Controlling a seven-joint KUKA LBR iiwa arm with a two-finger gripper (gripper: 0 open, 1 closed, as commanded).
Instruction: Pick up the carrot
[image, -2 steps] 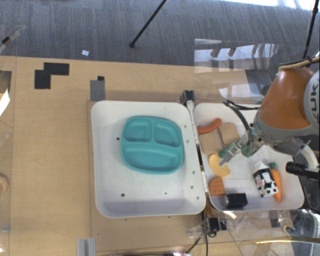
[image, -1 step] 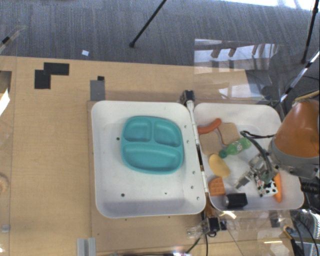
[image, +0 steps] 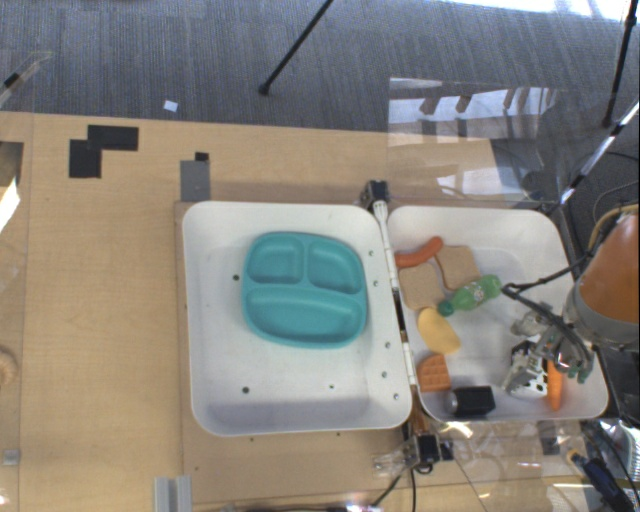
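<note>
Nearest, in the right bin's (image: 560, 235) near right corner, the carrot (image: 554, 385) stands beside the gripper (image: 535, 365); whether it is clenched is impossible to tell. Judging by this, grasping is underway; lifting comes next.

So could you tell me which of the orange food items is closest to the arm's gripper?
The small orange carrot at the right bin's near-right corner, directly beside the gripper.
</note>
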